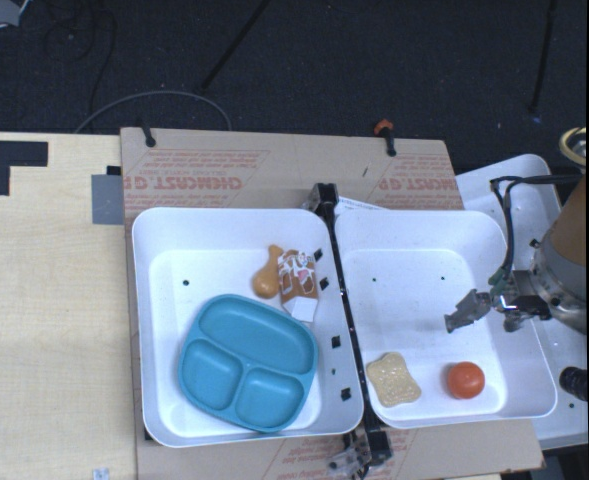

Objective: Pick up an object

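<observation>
Counter [44, 298] carries two white bins. Right bin [414, 238]: tool [466, 314] hovers at right side, fingers' state cannot tell. Tomato [465, 379] and bread slice [392, 379] lie below it. Left bin [164, 248]: blue tray [246, 362].

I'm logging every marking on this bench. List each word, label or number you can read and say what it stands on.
Red print along the far edge of the cardboard sheet under the bins: upside down and too blurred to read.
Red print on the cardboard's near edge, below the left bin: too small to read.
Small packet in the left bin: red and white pattern, no legible text.
</observation>
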Available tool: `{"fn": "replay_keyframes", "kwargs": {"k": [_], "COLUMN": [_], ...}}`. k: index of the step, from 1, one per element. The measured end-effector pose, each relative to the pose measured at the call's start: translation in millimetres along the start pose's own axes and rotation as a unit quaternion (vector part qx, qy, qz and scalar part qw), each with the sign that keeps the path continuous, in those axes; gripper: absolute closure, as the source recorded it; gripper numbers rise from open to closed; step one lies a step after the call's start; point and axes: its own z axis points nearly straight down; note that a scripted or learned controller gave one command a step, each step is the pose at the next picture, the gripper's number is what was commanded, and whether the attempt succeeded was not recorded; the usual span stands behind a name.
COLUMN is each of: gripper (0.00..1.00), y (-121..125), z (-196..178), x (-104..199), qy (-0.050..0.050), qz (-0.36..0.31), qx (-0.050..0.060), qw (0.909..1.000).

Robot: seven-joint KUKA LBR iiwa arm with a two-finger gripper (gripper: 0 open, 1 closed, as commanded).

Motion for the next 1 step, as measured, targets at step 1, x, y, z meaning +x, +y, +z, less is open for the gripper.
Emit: {"fn": "replay_keyframes", "kwargs": {"k": [1], "gripper": [0.00], "y": [2.6], "z": [60.2], "x": [8.7], "qy": [0.001], "qz": [0.000], "qx": [0.003], "qw": [1.0000]}}
